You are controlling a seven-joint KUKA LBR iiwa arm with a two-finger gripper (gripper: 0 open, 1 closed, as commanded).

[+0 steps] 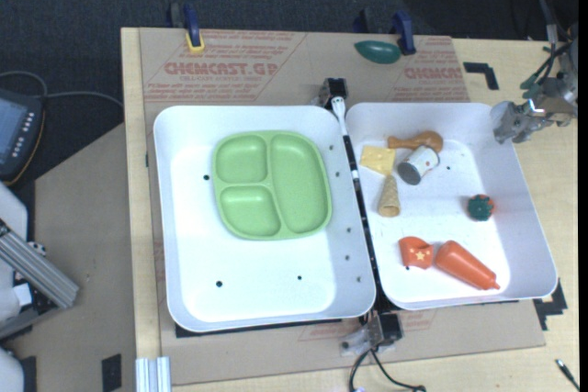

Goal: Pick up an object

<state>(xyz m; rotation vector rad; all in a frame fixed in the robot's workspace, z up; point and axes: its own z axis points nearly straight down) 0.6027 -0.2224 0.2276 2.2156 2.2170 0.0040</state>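
Note:
The right bin [514, 188] holds several toys. A yellow cheese wedge [376, 160], a brown wooden piece [415, 141] and a grey-white can [418, 166] cluster at its back left. A tan cone [390, 196] lies just in front of them. A small green ball [480, 208] sits alone toward the right wall. A red piece [416, 252] and an orange carrot [467, 265] lie at the front. My gripper [514, 121] hangs over the bin's back right corner, above and apart from every toy, with nothing visibly in it.
The left bin [184, 225] carries a green divided plate [273, 184]. A teal object [378, 51] rests on the bench behind the bins, near a blue clamp [402, 30]. The black divider [354, 188] runs between the two bins.

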